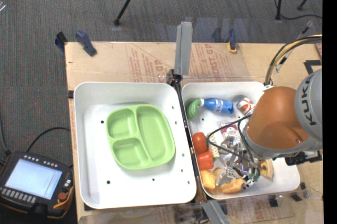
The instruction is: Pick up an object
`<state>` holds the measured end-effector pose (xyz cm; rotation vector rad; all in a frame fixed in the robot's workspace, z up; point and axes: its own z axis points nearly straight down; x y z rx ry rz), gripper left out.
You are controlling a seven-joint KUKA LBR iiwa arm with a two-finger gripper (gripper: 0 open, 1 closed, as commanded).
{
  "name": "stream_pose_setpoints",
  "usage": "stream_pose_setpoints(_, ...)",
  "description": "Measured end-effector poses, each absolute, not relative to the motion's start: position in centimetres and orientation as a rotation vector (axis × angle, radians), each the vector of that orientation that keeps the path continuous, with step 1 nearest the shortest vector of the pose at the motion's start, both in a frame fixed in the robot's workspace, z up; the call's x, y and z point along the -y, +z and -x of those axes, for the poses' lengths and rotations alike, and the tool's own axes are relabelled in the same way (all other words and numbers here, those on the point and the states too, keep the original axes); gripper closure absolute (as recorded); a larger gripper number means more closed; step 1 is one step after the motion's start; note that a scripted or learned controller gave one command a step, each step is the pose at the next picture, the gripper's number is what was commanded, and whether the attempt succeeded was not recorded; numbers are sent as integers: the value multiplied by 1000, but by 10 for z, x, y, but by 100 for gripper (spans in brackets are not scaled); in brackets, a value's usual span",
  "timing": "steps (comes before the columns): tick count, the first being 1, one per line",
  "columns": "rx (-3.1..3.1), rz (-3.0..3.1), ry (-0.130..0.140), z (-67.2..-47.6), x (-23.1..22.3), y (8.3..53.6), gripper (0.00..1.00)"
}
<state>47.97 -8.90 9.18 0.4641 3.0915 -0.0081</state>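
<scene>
Pendant: a handheld control pendant with a lit screen lies on the floor at the lower left of the frame, off the bench, likely parked within an operator's reach.
Left bin: the left bin sits in the lower middle of the frame and carries a green divided plate, lying flat near its centre; well apart from the arm, it reads as the drop-off side rather than the working side.
Right bin: the right bin touches the left one along a shared edge and holds the loose pile of things to pick from.
Objects nearest: at the bin's lower edge lie yellowish food pieces; just above them a red tomato-like piece and an orange-red piece sit beside the dividing wall.
Objects farther: toward the upper rim a blue bottle lies on its side, a green item touching its left end, and a red-and-white can to its right.
Gripper: the gripper is down among the clutter in the lower right of the frame, beneath the orange wrist band, with cables around it.
Gripper opening: I cannot tell; wires and small objects mask it, and nothing is plainly held.
Bench: the bench shows bare board at the upper middle, clamps pinning its far edge.
Judgement: the pick looks under way but unconfirmed.
</scene>
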Motion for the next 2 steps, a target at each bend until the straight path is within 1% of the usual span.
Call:
stream_pose_setpoints(1, -3114, -325, -3, -479, 156, 89, 0)
stream_pose_setpoints(2, -3138, -48, 0, -565, 92, 89, 0)
